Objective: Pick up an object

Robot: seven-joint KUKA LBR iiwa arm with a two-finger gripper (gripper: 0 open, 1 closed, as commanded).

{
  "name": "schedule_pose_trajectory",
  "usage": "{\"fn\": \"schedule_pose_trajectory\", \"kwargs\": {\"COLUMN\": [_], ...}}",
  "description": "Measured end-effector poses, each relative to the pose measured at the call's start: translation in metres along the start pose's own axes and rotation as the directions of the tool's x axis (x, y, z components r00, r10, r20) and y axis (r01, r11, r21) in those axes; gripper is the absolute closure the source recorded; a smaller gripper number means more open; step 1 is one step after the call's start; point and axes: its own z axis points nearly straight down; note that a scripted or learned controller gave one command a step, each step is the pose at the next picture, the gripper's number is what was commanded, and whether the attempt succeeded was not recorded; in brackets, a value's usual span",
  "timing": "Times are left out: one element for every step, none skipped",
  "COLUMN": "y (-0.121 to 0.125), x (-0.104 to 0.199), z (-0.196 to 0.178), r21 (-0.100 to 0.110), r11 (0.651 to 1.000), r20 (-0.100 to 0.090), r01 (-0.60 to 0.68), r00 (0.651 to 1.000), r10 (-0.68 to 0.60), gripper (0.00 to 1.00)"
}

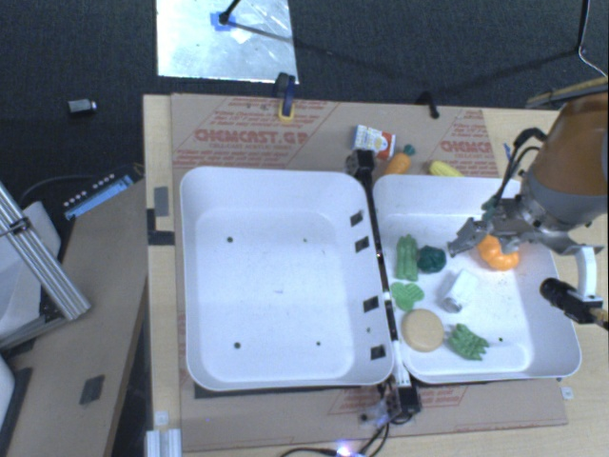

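Observation:
My gripper (489,244) hangs low over the right bin (552,350), near its back right part. It is open, with one grey finger (462,242) reaching out to the left. A small orange object (497,255) lies right by the gripper, partly covered by it; nothing is visibly gripped. Further left in the same bin lie a long green piece (407,255), a dark green round piece (432,258), a light green leaf (406,296), a white block (461,288), a tan disc (422,329) and a green bumpy piece (467,341).
The left bin (276,274) adjoins the right one along a black hinge strip (379,265). Behind the bins on the cardboard lie a small carrot (398,163), a yellow piece (443,169) and a white and red box (373,141). The arm's black cable fitting (569,300) overhangs the right rim.

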Motion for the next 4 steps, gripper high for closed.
{"fn": "schedule_pose_trajectory", "kwargs": {"y": [-0.016,0.031,0.03,0.095], "x": [0.002,0.049,0.047,0.098], "z": [0.095,0.1,0.088,-0.005], "r21": [0.007,-0.005,-0.005,-0.013], "r11": [1.0,1.0,1.0,1.0], "r20": [-0.002,0.004,0.001,0.0], "r01": [-0.002,0.005,0.0,0.008], "r00": [1.0,1.0,1.0,1.0], "r10": [0.002,-0.005,0.0,-0.008], "gripper": [0.0,0.0,1.0,1.0]}}
